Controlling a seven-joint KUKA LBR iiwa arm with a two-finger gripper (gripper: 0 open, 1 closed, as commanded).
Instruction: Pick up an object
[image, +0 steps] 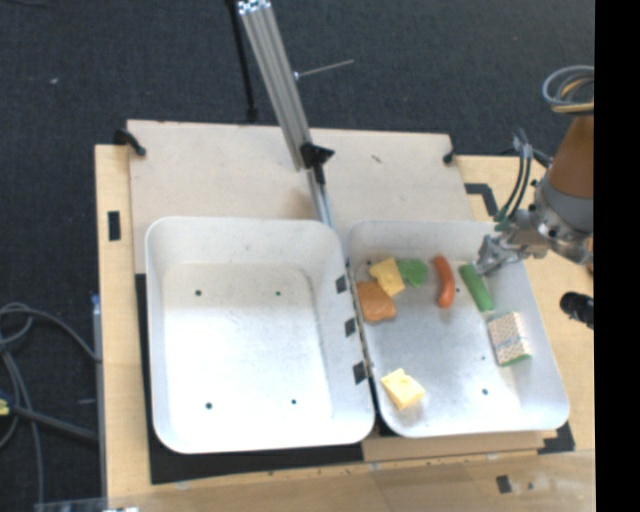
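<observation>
Dark carpet surrounding the table (115, 300), the claw (492, 255) is hovering over the right bin's (455, 425) far right corner, grip state unclear, nearing the green stick (476, 287); descending squarely onto it seems next.

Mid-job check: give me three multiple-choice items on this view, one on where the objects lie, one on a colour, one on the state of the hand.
1. Which bin holds the objects?
A. the left bin
B. the right bin
C. both bins

2. What colour is the long piece lying nearest the hand?
A. green
B. blue
C. black

3. Where is the hand?
A. deep in the left bin
B. above the right bin's far right corner
C. over the bench in front of the bins

Key:
1 B: all the pieces lie in the right bin.
2 A: the green stick lies just below the hand.
3 B: the hand hangs by that corner, and no piece shows between its fingers.
</observation>
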